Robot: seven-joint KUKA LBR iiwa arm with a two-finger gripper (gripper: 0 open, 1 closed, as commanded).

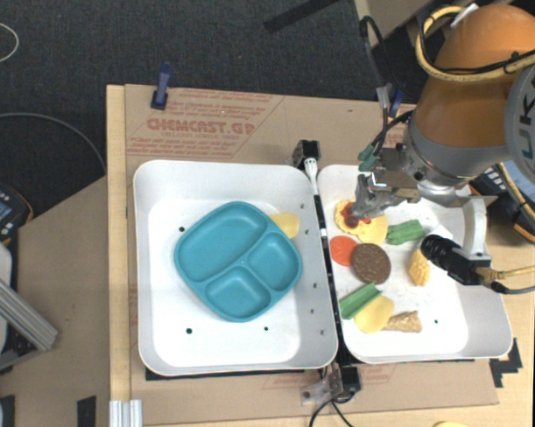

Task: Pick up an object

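Two shallow white plastic bins sit side by side; the gripper (362,212) hangs low over the right bin (482,334), at its far left part. Whether its grip is apart or together cannot be told. Left of it, the left bin (161,248) holds a blue three-compartment plastic tray (238,261). Just below the gripper lie a round brown patty (370,263), a green pepper piece (405,231) and an orange round slice (342,248).
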